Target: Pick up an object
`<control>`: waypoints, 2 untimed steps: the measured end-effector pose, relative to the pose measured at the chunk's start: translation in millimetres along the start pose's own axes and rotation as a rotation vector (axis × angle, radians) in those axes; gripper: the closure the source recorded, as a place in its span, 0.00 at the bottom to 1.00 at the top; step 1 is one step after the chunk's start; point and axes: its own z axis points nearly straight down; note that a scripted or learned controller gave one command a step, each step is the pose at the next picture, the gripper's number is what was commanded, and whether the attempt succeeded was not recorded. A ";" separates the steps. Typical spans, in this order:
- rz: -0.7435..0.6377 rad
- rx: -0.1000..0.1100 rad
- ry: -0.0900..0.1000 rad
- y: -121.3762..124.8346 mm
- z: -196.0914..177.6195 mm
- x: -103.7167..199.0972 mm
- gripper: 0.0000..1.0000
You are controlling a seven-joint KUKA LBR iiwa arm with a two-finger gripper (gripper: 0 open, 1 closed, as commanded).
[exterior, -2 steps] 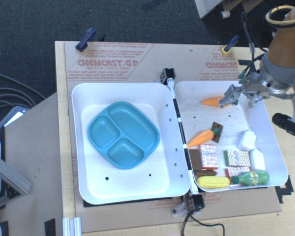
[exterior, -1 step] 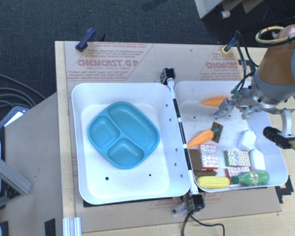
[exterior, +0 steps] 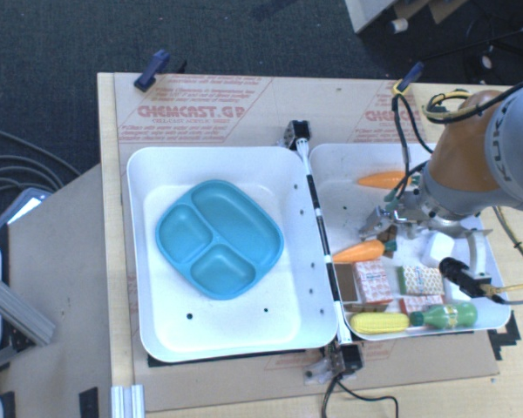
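Note:
The right bin point(exterior: 344, 197) holds the loose items. An orange carrot point(exterior: 359, 252) lies by its left wall, and a second carrot point(exterior: 381, 180) lies near the back. My gripper point(exterior: 382, 225) is low inside this bin, just above and to the right of the near carrot. Its dark tip is seen from above and hides what lies under it. Toward the front are a red-and-white packet point(exterior: 373, 281), a green-and-white packet point(exterior: 421, 279), a yellow corn cob point(exterior: 379, 323) and a green bottle point(exterior: 449, 315).
A blue three-part plate point(exterior: 218, 238) rests in the left bin point(exterior: 141, 233). The divider between the bins point(exterior: 318, 225) runs close to the near carrot. Black cables hang over the right bin's back edge. My grey arm with its orange band point(exterior: 462, 151) covers the bin's right side.

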 end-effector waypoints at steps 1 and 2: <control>0.001 -0.002 -0.001 0.5 -10.2 -0.3 1.00; -0.002 -0.004 -0.001 57.7 -101.5 51.4 1.00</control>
